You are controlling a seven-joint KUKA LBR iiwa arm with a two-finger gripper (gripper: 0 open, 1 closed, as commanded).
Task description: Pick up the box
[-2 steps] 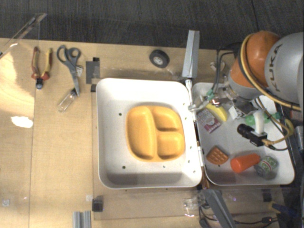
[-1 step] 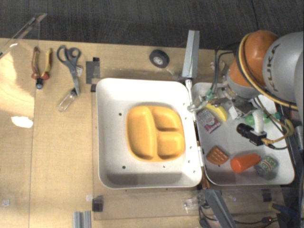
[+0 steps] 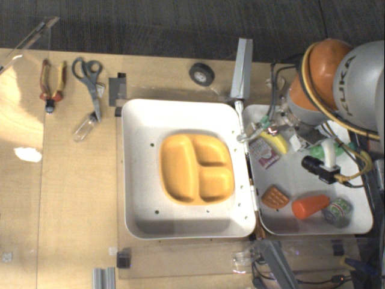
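Over in the right bin (image 3: pixel 361 224), hard against its left wall and toward the far corner, lay the box (image 3: pixel 264 152), a small pale packet with pinkish print, lying flat and slightly askew. Right on top of that spot hung the gripper (image 3: pixel 268 130), just beyond the box's far edge and very close to it. Whether it touched the box could not be made out, and how wide it stood could not be told either, because the grey wrist and its cables crowded that corner. Nothing could be seen clamped in it.

Just beside the box, on its right, sat a yellow piece (image 3: pixel 279 143), touching it or nearly so. Farther toward the near side of the same bin lay a waffle-patterned orange square (image 3: pixel 275 197), then an orange cylinder (image 3: pixel 311 206) on its side, and a small can (image 3: pixel 338 212) at the near right corner. A green and white item (image 3: pixel 332 152) sat under the arm.

Next door, the left bin (image 3: pixel 141 161) carried a yellow divided tray (image 3: pixel 197 167) in its middle. Out on the bench, well apart from all this, lay scissors (image 3: pixel 90 80), red-handled pliers (image 3: pixel 51 84) and a roll of tape (image 3: pixel 201 74).
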